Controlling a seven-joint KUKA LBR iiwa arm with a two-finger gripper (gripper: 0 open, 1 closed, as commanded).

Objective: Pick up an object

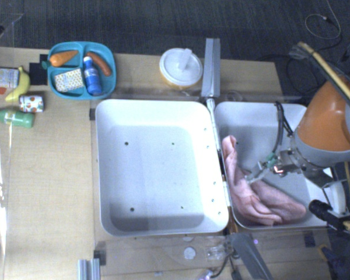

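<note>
A crumpled pink cloth (252,198) lies along the left side and front of the right bin (248,111). My gripper (258,174) reaches in from the right and hangs low over the cloth's middle, at or just above its surface. The grey arm with its orange band (326,124) covers the right part of that bin. I cannot make out whether the cloth is gripped.
The left bin (157,168) sits next to it, with a metal divider post (210,69) behind the seam. A white lidded cup (181,67) and a blue tray (108,69) of toy food stand at the back. A banana (20,83), a can (31,103) and a green bottle (11,118) lie far left.
</note>
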